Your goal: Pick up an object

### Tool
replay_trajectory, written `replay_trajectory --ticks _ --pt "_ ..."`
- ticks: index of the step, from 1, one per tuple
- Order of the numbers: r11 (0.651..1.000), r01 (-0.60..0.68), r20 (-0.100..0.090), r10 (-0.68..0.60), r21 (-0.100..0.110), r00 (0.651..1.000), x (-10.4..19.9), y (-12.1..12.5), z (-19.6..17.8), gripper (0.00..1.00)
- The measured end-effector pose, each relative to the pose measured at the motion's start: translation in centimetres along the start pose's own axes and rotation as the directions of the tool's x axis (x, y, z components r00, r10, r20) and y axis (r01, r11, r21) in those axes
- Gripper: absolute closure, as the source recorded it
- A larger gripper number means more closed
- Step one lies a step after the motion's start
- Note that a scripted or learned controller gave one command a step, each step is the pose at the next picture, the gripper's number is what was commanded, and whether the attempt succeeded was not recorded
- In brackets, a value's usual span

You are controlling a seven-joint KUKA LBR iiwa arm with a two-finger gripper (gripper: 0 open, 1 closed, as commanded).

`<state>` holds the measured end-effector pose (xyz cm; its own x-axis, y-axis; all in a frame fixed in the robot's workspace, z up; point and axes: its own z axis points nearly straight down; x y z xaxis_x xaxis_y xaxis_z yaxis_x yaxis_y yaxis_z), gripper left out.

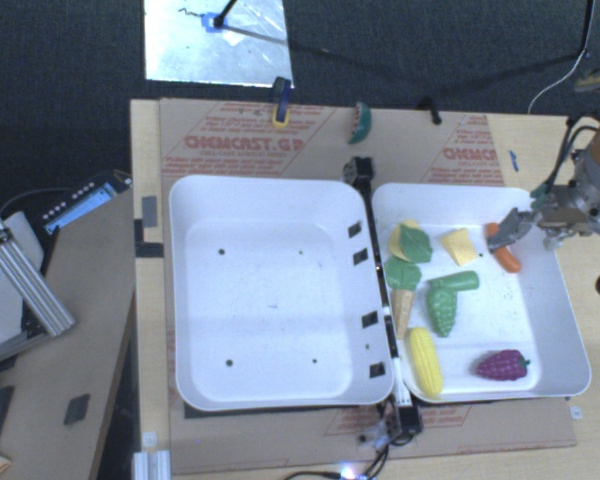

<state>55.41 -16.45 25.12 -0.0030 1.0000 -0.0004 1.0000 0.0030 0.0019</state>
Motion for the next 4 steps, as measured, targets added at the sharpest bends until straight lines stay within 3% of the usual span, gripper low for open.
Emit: replay_trajectory --ticks 1,2,3,4 --pt "1.000 0.003 0.000 -0.003 -0.002 1.000 0.0 0.1 -1.1 1.00" --pt "1.000 -0.002 -0.005 0.002 0.011 1.000 2.3 -6.6 9.1 1.00" --pt "1.000 0.011 -0.001 -0.011 -0.010 1.000 8.9 3.1 4.8 1.00" --pt "1.000 0.007 -0.001 -0.007 -0.006 1.000 15.1 4.9 -0.9 1.00"
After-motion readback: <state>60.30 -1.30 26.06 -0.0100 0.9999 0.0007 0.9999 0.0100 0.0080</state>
